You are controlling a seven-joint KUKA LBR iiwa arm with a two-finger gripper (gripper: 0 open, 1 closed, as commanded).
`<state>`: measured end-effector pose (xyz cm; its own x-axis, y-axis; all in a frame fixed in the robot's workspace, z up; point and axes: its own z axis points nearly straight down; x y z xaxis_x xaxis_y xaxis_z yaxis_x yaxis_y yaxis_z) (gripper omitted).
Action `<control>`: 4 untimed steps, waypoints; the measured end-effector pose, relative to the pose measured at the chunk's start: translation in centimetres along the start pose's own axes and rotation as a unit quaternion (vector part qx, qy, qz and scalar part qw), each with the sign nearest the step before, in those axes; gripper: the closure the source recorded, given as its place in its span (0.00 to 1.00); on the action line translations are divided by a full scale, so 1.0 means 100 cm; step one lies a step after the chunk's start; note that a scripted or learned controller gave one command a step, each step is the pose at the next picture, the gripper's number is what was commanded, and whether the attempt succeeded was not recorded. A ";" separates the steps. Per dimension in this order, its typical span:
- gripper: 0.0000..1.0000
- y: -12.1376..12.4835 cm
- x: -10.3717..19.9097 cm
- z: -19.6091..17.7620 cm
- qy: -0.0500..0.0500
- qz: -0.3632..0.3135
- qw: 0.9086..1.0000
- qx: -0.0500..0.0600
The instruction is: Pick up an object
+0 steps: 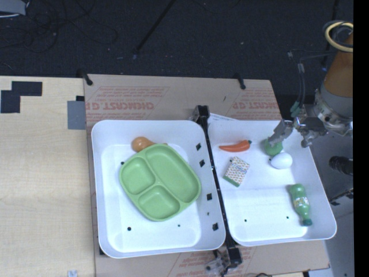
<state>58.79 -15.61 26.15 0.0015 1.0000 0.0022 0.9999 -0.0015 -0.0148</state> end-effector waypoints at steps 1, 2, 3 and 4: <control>0.00 0.002 0.000 -0.008 -0.001 -0.001 1.000 -0.007; 0.00 0.003 0.002 0.036 -0.001 -0.001 1.000 -0.004; 0.00 0.009 -0.004 0.083 -0.001 -0.001 1.000 -0.005; 0.00 0.007 0.005 0.141 0.000 0.000 1.000 -0.004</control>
<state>59.30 -15.04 12.08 0.0018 1.0000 0.0020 1.0000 -0.0018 -0.0066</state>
